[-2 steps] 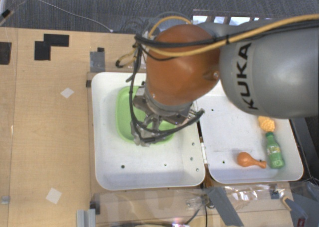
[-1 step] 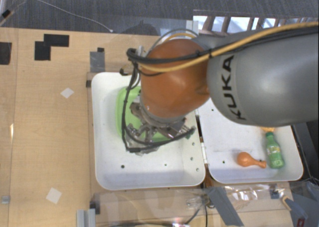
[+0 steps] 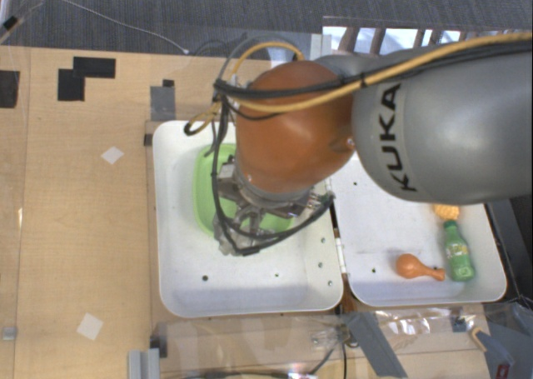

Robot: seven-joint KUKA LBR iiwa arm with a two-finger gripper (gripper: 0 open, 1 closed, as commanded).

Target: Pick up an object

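Gripper down in left bin over green obj, open/closed state n/a from this angle, pick judged unconfirmed w/ lift remaining; green bottle & orange gourd-like item sit in right bin.

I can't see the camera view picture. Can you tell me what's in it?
A big grey and orange robot arm reaches down into the left white bin, right over a bright green thing that it mostly hides. The right white bin holds a small green bottle and an orange pear-shaped toy.
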